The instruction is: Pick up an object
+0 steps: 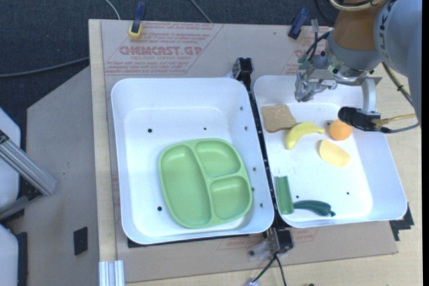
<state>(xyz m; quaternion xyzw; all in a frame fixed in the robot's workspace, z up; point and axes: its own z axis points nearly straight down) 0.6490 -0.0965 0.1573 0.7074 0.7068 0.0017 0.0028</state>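
Hovering over the far end of the right bin [375, 211], jaws [305, 92] pointing down, nothing visibly between them; how far open, cannot tell from this angle. Just below and left of the jaws, toast [277, 117] flat on the bin floor. Beyond it, nearer the camera, banana [301, 133]. Right of the jaws, orange [340, 130], with a pale yellow lump [334, 153] just beneath it. Well below, at the bin's near end, a green stick [283, 193] and a dark green piece [312, 207]. Far left of the jaws, green divided plate [204, 181] in the left bin [134, 104]. All on the counter [100, 77].
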